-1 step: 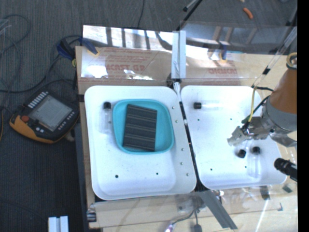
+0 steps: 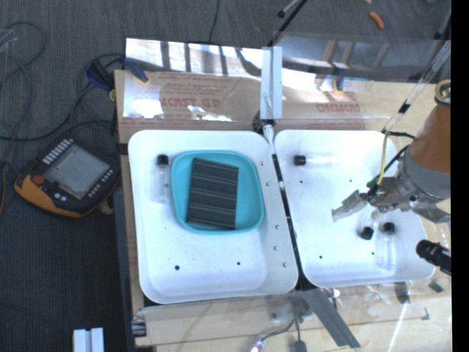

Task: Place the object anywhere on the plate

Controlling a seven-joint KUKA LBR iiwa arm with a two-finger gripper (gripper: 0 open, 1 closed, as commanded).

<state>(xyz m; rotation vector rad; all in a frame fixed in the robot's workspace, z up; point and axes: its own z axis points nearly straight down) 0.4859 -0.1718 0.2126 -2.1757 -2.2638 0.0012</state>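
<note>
A teal plate point(image 2: 251, 213) sits in the left bin point(image 2: 212, 277). On it lies a dark grey ribbed rectangular block point(image 2: 213, 193), roughly in the plate's middle and slightly tilted. My gripper point(image 2: 347, 207) hangs over the middle of the right bin point(image 2: 330, 262), far to the right of the plate and apart from the block. I see nothing held in it.
A clear vial with a black cap point(image 2: 162, 161) lies left of the plate. In the right bin, another black-capped clear vial point(image 2: 300, 160) lies near the back and two small black pieces point(image 2: 365, 232) point(image 2: 387, 227) sit under the wrist. A teach pendant point(image 2: 69, 176) rests on the floor at left.
</note>
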